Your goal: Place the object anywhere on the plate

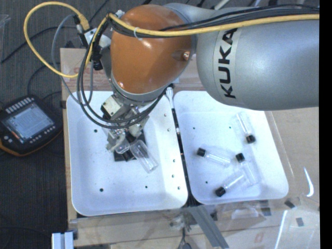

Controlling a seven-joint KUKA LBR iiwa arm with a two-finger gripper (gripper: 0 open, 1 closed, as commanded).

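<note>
A clear vial (144, 157) lies tilted in the left white bin (93, 191), near its middle. A black piece (123, 156) that may be its cap sits at the vial's upper-left end. My gripper (123, 145) hangs low over the bin, right at that end of the vial and touching or nearly touching it. The orange wrist band (148, 48) and the grey arm cover the bin's back part. I cannot tell whether the vial is in the gripper's hold or resting on the bin floor.
The right white bin (272, 188) holds several clear vials with black caps, among them one at the back (244, 127), one in the middle (211, 155) and one at the front (231, 184). A yellow cable (49, 7) loops behind the left bin. A handheld pendant (26, 124) lies on the floor at left.
</note>
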